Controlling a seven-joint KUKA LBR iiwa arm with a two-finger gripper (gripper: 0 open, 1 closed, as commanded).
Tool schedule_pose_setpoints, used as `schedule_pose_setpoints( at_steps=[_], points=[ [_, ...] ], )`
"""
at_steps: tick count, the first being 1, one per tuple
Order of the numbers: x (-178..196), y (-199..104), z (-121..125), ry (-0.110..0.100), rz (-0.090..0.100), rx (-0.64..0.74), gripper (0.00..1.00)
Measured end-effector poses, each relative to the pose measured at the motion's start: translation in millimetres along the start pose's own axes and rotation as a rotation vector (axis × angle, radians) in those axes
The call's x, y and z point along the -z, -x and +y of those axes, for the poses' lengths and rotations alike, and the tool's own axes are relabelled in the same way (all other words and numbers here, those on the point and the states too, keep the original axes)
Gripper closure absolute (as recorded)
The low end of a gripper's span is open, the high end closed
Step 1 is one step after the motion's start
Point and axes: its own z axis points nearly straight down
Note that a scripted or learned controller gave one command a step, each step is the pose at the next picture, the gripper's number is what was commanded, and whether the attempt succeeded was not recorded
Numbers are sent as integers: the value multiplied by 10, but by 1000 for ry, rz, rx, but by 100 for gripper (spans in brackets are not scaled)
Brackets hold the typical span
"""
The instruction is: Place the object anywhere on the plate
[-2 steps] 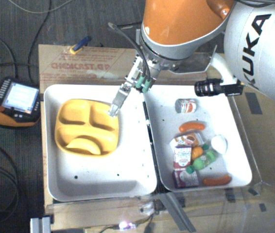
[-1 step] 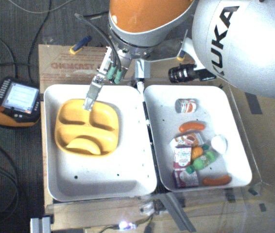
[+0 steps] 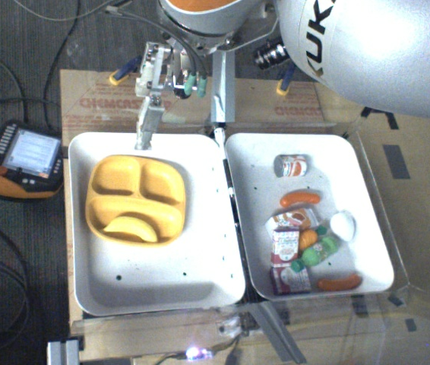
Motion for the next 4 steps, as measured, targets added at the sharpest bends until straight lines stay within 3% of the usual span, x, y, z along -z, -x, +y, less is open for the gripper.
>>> schedule_pose_setpoints(
  at_steps=[2, 3, 4],
  points=[
    [1, -1, 3, 1, 0, 1, 0],
    [1, 579, 49, 1, -1, 230, 0],
    [1, 576, 55, 2, -1, 231, 0]
  ],
)
